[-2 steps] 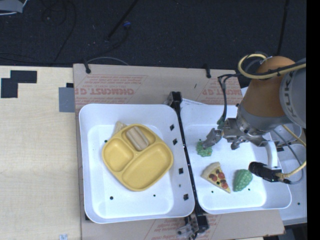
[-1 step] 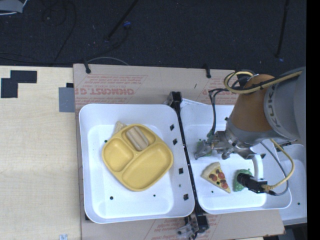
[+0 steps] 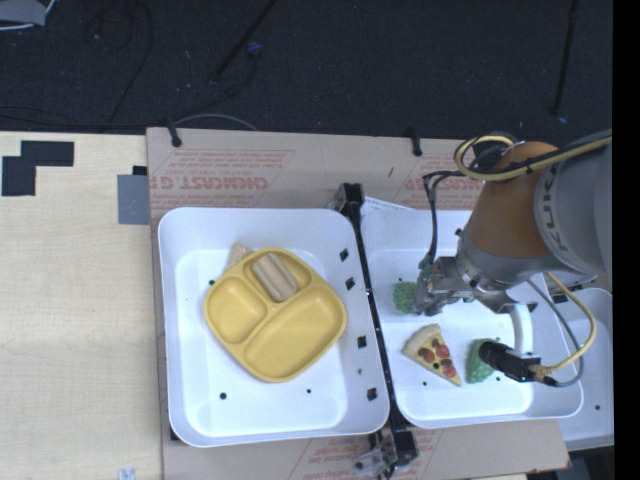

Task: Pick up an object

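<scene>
Reaching in from the right, tool [image 3: 432, 293] hanging low over the right bin [image 3: 560, 403], just beside a small green toy [image 3: 404, 297] near that bin's left wall. Fingers too hidden by the wrist: cannot tell whether apart or together. Lying nearer the front edge, a pizza slice toy [image 3: 434, 353], with another green piece [image 3: 481, 366] just beside it. Sitting in the left bin [image 3: 200, 408], a yellow divided plate [image 3: 275, 315] carrying a tan piece [image 3: 274, 274] in its upper compartment.
</scene>
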`<state>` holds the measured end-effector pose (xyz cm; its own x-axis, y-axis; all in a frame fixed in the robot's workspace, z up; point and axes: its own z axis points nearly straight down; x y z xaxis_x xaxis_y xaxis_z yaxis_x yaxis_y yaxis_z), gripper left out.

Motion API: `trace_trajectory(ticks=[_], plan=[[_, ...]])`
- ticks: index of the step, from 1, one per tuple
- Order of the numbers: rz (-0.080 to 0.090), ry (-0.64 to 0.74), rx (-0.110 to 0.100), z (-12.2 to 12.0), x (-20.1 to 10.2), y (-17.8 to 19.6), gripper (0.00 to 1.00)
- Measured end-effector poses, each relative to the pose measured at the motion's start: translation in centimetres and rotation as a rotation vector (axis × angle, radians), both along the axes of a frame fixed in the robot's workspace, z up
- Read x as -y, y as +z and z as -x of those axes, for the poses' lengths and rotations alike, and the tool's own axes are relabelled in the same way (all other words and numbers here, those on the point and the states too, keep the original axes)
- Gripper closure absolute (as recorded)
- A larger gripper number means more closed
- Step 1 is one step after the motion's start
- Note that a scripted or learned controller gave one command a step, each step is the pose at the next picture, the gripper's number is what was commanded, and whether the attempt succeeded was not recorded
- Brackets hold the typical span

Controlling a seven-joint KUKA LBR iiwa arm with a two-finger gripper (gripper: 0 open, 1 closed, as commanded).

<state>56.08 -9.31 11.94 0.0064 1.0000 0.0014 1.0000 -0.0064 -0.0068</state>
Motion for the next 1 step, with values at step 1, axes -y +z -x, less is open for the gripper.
trace_trajectory(ticks=[1], plan=[[0.002, 0.007, 0.010, -0.10, 0.08, 6.32, 1.00]])
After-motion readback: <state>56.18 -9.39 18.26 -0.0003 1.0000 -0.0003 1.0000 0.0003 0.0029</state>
